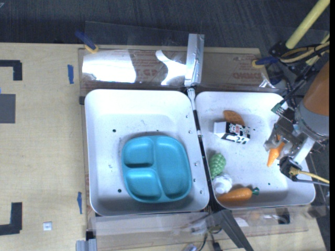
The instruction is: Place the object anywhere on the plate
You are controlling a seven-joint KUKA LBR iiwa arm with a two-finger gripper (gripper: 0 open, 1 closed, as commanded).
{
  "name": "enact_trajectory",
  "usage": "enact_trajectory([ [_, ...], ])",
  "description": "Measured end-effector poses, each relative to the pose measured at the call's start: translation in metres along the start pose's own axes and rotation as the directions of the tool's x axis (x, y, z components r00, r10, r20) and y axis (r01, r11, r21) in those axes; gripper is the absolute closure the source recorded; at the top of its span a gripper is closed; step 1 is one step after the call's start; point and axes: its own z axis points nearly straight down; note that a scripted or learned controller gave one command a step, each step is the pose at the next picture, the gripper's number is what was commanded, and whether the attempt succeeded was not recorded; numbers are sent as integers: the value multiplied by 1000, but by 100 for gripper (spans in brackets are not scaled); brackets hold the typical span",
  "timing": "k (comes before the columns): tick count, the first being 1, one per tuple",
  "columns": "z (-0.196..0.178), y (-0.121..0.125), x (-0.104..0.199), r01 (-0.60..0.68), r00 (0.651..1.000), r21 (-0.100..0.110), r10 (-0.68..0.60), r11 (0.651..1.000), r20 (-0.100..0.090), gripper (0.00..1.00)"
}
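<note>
Carrot-like orange piece [272, 156], small and tapering to a point at its lower end, sits at the right side of the right-hand white bin [261, 106], slanted, with the gripper [282, 149] directly at it; its upper end looks tucked between the dark fingers, though the grip itself is too cluttered with cables and metal parts to judge how wide the fingers stand or whether they truly clamp it, so I cannot tell. The grey arm with its orange band [319, 95] comes in from the right edge above that bin. The blue plate [156, 168], a rounded tray split into three compartments, lies in the left-hand white bin [104, 119], well apart from the orange piece. Elsewhere in the right bin lie a larger orange carrot with a green stub [238, 194] along the lower wall, a small white object [222, 183] just beside its left end, a bumpy green object [218, 162] above that, near the divider between the bins, a black-and-white box [233, 131] in the upper middle, and a brownish orange lump [233, 117] touching the box's upper edge. The bins rest on a pale wooden bench [36, 156] marked with blue tape.
</note>
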Motion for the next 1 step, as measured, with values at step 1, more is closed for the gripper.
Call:
enact_trajectory([
  [1,20,-63,36,-142,990,5,142,990,3,100],
])
